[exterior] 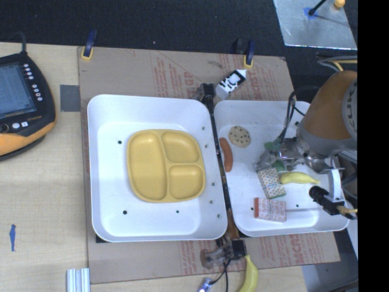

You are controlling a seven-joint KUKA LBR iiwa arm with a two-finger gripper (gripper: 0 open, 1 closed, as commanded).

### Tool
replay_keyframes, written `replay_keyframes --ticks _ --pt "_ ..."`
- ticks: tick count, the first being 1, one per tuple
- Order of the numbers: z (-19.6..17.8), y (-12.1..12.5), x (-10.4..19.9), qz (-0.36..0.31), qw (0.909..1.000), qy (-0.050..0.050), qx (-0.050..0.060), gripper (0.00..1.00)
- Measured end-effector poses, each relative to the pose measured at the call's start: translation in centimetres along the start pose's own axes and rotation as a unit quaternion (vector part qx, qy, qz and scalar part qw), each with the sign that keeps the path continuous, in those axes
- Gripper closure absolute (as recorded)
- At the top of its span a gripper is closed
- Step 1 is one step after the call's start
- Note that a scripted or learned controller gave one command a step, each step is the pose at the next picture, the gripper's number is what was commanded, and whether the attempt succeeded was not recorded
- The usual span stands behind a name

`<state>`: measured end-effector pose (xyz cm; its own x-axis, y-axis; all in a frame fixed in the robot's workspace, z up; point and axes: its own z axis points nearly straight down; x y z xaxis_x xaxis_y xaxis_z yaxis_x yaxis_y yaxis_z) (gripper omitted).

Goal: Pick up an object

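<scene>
While hand (275, 157) sits low in right bin (246, 224), can't tell whether spread or pinching. Banana (298, 177), snack packet (271, 183) just beside. Risk: crowded cluster, nudging items, coming up with nothing.

Definitely a robotics lab: an orange-and-grey handheld teach pendant (21, 105) sits on the wooden bench (36, 224), a brown cardboard sheet (152, 72) is clamped down, and two shallow white plastic bins (100, 163) are bolted together.
</scene>
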<state>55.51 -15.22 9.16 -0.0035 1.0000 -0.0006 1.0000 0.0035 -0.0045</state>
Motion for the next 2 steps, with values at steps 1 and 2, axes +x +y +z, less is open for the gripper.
replay_keyframes --ticks 1,2 --pt "-0.1 4.6 0.9 0.000 1.0000 0.000 -0.001 0.00" --pt "0.0 -1.1 0.9 -0.002 1.0000 0.000 0.000 0.00"
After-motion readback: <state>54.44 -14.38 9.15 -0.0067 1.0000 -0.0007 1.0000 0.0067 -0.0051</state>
